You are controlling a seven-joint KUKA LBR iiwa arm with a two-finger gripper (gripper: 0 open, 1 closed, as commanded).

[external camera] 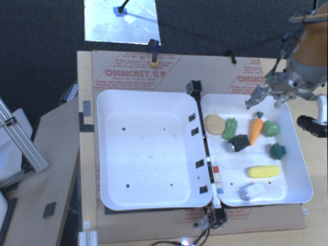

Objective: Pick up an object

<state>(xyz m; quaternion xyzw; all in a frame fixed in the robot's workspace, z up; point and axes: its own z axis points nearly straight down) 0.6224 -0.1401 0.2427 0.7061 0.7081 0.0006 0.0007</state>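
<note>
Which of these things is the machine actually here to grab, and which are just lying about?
Part of the job, all in the right bin:
pincer
carrot
corn cob
tan round piece
green pepper
dark can
green round piece
dark green piece
pale object

Just lying about:
left bin
cardboard sheet
shiny square plate

printed in faded red across the clear protective sheet [138, 68] under the two bins: "chemcast gp", large, just behind the left bin [110, 137], with a smaller line beneath too blurred to read. repeated at a slant near the back right corner, above the right bin [300, 188], partly cut off by the arm. again, upside down and faint, along the front edge below the bins. small red and white label [216, 172] between the bins, lettering illegible.
</note>
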